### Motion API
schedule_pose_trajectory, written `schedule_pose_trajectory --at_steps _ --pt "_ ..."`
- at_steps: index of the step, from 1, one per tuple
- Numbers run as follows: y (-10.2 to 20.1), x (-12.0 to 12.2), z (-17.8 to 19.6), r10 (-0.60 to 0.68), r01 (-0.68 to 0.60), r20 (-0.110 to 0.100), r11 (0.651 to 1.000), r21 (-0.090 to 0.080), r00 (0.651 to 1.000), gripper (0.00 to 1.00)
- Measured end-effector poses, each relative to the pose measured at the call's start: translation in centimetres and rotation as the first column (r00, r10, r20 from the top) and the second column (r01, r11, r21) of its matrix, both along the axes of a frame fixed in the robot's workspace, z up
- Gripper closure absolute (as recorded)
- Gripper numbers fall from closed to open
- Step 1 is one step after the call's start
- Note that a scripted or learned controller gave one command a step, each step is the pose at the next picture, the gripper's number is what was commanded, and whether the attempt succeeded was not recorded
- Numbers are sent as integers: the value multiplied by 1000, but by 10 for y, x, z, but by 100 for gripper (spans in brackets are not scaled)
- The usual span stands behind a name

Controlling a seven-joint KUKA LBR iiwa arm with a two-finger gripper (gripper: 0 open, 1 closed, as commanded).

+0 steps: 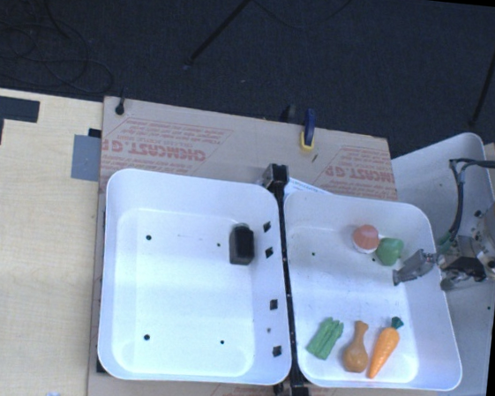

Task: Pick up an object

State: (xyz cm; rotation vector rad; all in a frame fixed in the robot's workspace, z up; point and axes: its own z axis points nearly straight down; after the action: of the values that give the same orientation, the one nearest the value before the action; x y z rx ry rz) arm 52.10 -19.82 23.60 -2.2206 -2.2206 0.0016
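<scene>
It looked like a robotics lab: two white bins point(129, 224) sat on a cardboard-covered bench point(182, 145), clamped point(308, 130), with cables point(39, 0) strewn across dark flooring.

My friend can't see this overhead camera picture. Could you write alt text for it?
A robot gripper hovers open at the right bin's right edge, holding nothing. That bin holds pink and green balls, plus a carrot. The left bin holds a black block.

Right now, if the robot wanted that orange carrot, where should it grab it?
Probably across the thick upper body of the carrot, coming straight down from above. It lies flat and nearly upright in the view, tapering downward, so the fingers would close from left and right. The drumstick-shaped toy lies close on its left, leaving little room.
</scene>
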Motion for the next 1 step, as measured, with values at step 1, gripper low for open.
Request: schedule_pose_trajectory --at_steps 1 --pt "-1 0 10 1 -1 -1 1000 1 1000 100"
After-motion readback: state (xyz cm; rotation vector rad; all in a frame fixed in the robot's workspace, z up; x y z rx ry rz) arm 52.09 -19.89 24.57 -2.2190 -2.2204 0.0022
